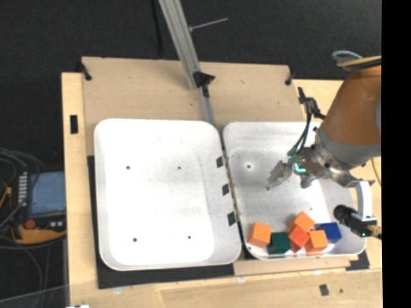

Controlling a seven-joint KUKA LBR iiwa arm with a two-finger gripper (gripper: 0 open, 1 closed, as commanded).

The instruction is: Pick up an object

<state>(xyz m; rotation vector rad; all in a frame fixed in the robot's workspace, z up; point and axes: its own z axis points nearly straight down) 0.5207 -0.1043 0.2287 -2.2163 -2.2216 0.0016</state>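
Blocks clustered along near edge of right bin (257, 143): orange block (260, 234) at left of cluster, green block (279, 243) just beside it, two more orange ones, upper (302, 222) and middle (298, 237), touching, a fourth orange (317, 240) to their right, blue block (331, 231) at far right of the row. All resting on bin floor, none lifted. Tool (292, 174) hanging over middle of right bin, above and well apart from the cluster, nearer the bin's centre than its near rim. Fingers (277, 174) splayed apart, released, nothing between them. Small teal glint at tool base. Arm (356, 117) entering from right, orange band over grey wrist, dark cable running up its left side. Left bin (160, 191) beside right bin, rims touching along the middle seam, a few dark specks on its floor. Both bins seated on worktop (186, 82), tan board under them. Slanted grey metal rail (180, 34) running from top of view down toward the seam between bins. Blue device (46, 194) with cables off worktop at left.
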